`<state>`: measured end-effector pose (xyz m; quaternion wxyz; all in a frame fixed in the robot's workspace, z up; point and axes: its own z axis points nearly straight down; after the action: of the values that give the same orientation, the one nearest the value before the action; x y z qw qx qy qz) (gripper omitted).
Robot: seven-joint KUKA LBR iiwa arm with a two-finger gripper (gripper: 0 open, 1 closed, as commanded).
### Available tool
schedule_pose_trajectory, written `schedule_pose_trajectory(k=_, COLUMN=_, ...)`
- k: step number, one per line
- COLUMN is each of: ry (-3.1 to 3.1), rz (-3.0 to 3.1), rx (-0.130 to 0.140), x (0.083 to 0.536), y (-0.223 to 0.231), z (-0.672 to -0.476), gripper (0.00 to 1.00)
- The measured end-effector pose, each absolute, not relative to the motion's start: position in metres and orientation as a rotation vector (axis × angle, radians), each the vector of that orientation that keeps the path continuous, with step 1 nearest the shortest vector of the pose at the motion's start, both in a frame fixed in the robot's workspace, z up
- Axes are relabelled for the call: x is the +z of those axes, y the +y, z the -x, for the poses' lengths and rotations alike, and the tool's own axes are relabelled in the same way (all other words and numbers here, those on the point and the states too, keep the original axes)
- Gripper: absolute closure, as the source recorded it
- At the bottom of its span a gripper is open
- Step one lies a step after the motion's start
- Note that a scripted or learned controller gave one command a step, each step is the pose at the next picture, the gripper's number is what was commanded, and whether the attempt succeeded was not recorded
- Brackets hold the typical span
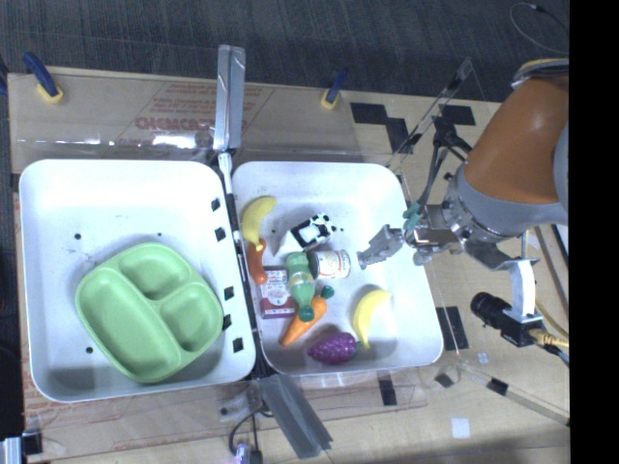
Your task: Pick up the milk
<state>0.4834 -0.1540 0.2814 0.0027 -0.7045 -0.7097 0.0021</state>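
So nearest the camera in the right bin (406,351) there's a purple grape bunch (334,347) by the near wall, with a carrot (304,322) just left of it and a banana (368,311) just right of it. A bit farther in sits a red packet (276,293) on the left side of the bin, with a green bottle (302,280) lying right beside it, touching or close to the carrot's top. The milk (331,263), a small whitish bottle lying on its side, is right next to the green bottle, roughly mid-bin. Just past it is a black and white cow-patterned thing (315,229), and on the far left of that bin a second banana (255,217) with a small orange piece (256,260) just nearer than it, along the divider. The left bin (48,191) has a green divided plate (148,308) sitting toward its near side. The gripper (372,252) comes in from the right, hovering over the right part of the right bin, just right of the milk and apart from it; can't tell from this angle if the fingers are apart or closed, nothing visibly between them
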Motion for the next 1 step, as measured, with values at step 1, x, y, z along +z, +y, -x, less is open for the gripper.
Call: schedule_pose_trajectory(k=1, ry=-1.953, rz=2.457, rx=0.009, x=0.2746, y=-0.1106, z=-0.5612, gripper=0.00)
